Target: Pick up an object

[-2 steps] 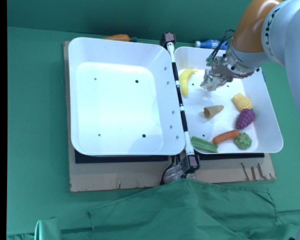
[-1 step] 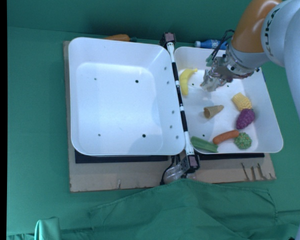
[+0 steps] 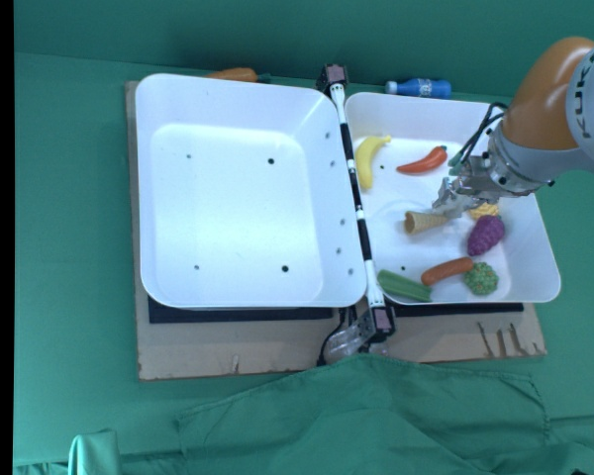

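Gripper (image 3: 453, 198) low in right white bin (image 3: 535, 283), near its right edge, finger state indiscernible; tan ice-cream cone toy (image 3: 425, 221) just beside, purple grape bunch (image 3: 485, 235) near.

The grey arm with its orange band reaches in from the right edge of the view, its wrist angled down and to the left, carrying the claw (image 3: 453, 198) low at its tip, with dark cables looping along the wrist.
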{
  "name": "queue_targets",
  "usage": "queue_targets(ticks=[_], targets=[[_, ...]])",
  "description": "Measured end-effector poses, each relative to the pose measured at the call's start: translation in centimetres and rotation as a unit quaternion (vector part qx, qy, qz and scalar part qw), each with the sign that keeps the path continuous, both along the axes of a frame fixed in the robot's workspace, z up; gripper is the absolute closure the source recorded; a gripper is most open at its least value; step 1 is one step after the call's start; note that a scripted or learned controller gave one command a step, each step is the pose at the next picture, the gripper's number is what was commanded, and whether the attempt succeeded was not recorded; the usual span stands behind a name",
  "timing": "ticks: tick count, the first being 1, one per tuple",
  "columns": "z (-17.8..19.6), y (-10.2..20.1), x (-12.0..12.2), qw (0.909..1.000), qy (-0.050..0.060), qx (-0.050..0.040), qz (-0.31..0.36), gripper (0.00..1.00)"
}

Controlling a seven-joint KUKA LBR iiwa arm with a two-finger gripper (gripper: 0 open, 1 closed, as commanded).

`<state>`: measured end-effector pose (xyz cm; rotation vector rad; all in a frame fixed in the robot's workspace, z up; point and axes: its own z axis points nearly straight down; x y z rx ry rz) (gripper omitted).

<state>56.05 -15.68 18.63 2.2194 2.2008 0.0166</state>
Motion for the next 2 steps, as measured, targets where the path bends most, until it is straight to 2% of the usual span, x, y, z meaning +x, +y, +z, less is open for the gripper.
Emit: queue_targets(ticks=[1,2], targets=[[1.31,-0.03,0.24,1.0,-0.003,-0.003,0.0,1.0],[1.2,0.13,0.22,1.0,-0.002,-0.0012,0.001,0.0]])
